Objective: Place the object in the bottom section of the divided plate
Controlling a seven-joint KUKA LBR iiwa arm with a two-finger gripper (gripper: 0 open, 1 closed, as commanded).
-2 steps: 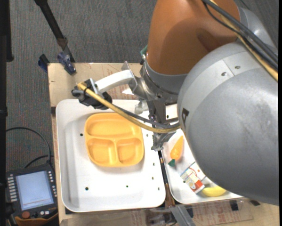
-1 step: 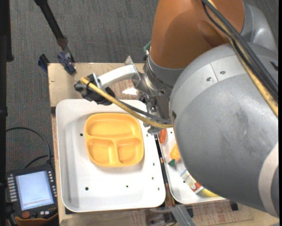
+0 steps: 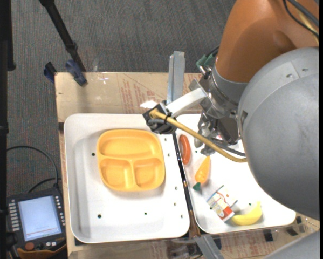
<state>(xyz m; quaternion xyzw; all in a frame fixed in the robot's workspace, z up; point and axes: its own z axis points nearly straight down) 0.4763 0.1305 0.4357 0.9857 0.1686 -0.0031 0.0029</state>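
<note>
The bench carries two shallow white bins side by side. In the left bin (image 3: 86, 209) lies the yellow divided plate (image 3: 131, 160), a little above the middle of the bin. It has one long section along its upper side and two smaller sections along its lower side; all three sections show only the bare yellow surface.

The right bin (image 3: 269, 220) holds the loose things. A red sausage-shaped piece (image 3: 185, 148) lies close to the wall between the two bins. Just to its right and lower is an orange carrot (image 3: 202, 171) with a small green end. Further down is a small carton (image 3: 221, 204) in white and red, and touching it on the lower right is a yellow banana (image 3: 246, 216). The print on the carton is too small to read.

The big grey and orange arm covers the upper right part of the right bin. The gripper (image 3: 218, 128) hangs above this bin, just to the right of the red piece and above the carrot. A yellowish hose (image 3: 204, 140) crosses in front of it, so I cannot tell how the jaws stand or if they hold anything.

To the left of the bench a pendant with a pale screen (image 3: 36, 219) stands beside the floor.
</note>
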